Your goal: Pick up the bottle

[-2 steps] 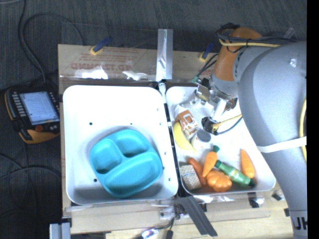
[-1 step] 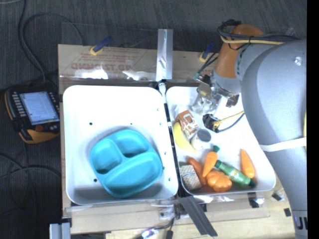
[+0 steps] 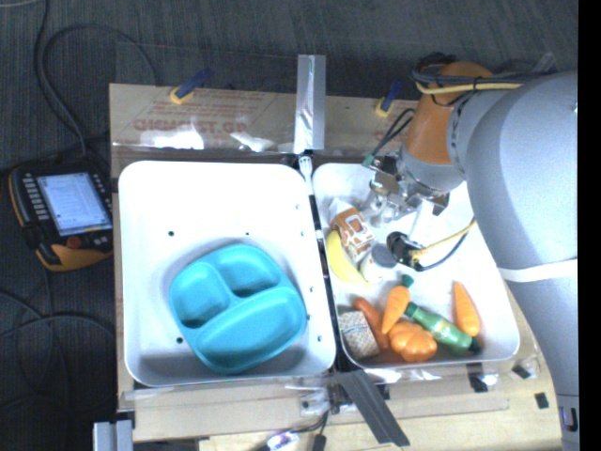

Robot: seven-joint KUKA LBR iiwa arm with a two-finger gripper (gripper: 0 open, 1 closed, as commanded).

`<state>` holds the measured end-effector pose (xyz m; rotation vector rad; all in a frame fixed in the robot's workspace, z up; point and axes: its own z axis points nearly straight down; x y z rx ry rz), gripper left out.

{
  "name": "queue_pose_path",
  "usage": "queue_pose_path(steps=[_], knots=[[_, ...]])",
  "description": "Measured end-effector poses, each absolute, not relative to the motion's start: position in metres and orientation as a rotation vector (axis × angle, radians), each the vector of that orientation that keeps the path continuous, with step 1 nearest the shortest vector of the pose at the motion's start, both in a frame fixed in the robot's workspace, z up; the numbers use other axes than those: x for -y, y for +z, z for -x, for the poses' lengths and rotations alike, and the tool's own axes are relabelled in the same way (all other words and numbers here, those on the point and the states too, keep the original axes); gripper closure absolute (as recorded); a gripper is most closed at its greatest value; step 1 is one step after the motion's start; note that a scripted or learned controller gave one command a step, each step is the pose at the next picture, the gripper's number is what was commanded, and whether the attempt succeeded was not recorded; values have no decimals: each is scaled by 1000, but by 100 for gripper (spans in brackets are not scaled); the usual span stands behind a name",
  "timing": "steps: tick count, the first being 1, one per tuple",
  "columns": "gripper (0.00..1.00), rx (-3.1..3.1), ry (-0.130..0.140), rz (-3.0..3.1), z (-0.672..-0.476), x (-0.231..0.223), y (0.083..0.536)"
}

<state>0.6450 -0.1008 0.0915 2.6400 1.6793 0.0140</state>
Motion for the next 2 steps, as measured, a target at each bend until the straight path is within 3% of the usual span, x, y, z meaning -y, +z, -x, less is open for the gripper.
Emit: queue_pose_path(steps=[1, 2], knots=[[100, -1853, 3, -2524, -665, 100, 91], [100, -2121, -4, -2319, -611, 34, 183]])
